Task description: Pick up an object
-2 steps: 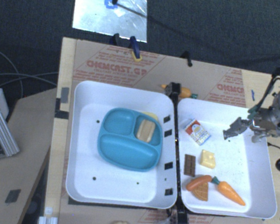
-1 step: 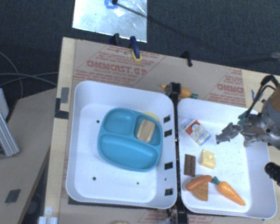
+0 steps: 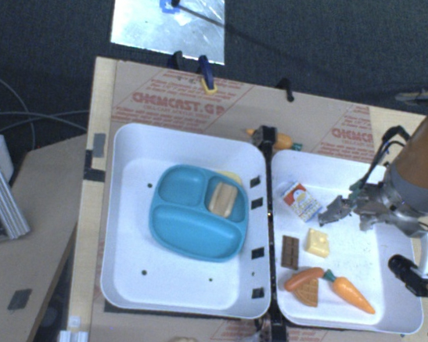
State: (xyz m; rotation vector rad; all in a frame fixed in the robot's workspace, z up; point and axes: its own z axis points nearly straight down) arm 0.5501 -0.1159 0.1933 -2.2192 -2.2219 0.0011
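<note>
Hovering at the frame's right, your gripper (image 3: 333,212) shows fingers spread and empty beside the small white-and-red carton (image 3: 300,200) in the right white bin (image 3: 407,312); it looks light, stiff, slightly slick—pinch its flat sides.

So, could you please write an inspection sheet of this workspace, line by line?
Surface: two white bins, left bin and right bin, on a cardboard sheet.
Job's things: carton, cheese piece, chocolate bar, waffle slice, carrot in right bin.
Clutter: blue divided plate holding a bread piece, left bin.
Grippers: gripper beside the carton, holding nothing.
Cables: black cables at left.
Surroundings: dark carpet, metal sheet.
</note>
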